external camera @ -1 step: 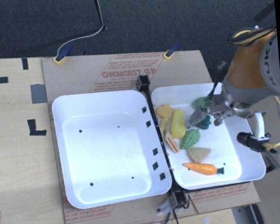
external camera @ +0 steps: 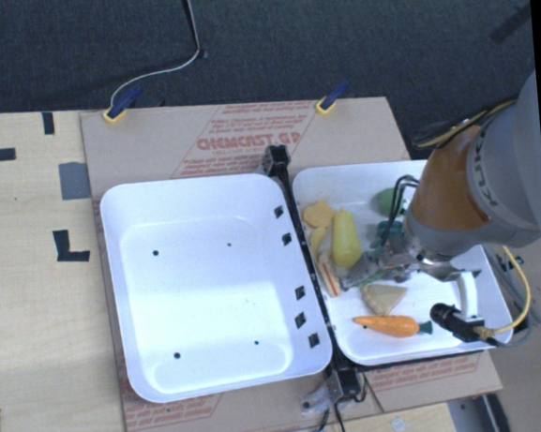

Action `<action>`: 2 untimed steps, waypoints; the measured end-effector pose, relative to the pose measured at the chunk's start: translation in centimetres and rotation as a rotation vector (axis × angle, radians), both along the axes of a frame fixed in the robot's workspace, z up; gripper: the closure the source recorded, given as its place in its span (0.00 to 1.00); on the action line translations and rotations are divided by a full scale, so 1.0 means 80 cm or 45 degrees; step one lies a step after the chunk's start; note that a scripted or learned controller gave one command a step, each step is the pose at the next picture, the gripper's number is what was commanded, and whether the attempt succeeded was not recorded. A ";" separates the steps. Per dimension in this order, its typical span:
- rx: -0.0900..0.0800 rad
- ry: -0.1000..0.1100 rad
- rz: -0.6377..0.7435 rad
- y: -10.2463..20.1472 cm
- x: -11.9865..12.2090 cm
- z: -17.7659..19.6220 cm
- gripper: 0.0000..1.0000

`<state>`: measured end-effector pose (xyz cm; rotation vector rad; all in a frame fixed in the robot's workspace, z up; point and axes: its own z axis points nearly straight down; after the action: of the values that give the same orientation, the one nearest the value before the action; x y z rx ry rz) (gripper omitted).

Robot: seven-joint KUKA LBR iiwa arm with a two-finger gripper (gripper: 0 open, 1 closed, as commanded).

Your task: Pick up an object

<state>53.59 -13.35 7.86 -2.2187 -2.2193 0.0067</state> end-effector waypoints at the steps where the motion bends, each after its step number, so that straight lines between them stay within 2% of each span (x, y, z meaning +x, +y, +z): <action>1: 0.000 -0.005 0.001 0.000 0.003 0.020 1.00; 2: 0.000 -0.008 0.006 0.041 0.063 0.006 1.00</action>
<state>58.66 -10.09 8.35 -2.2160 -2.2277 -0.0002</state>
